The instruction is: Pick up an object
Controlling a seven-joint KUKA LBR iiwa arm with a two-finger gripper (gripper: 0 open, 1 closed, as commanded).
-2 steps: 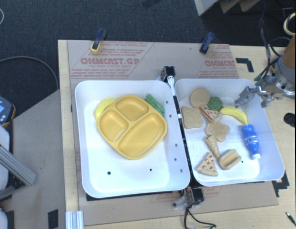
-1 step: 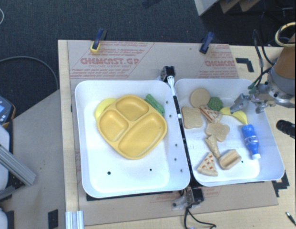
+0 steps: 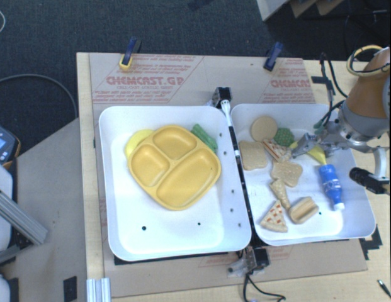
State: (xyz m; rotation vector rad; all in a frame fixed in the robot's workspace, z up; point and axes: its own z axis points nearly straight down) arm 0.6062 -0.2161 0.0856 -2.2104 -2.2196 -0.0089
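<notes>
While the arm reached in from the right, its gripper sat low over the upper part of the right bin. Whether the claw was spread or pressed together could not be told from where I stood.

Right bin contents: a green broccoli piece just left of the gripper; a yellow item at the gripper's lower edge, contact unclear; a blue bottle lying just below that. Further left: a round tan cracker, a tan bread slice, a pizza slice, a square cracker. Lower down: a second pizza slice and a bread roll, close together.

Left bin: a yellow divided tray, overlapping a yellow disc and a green item.
</notes>
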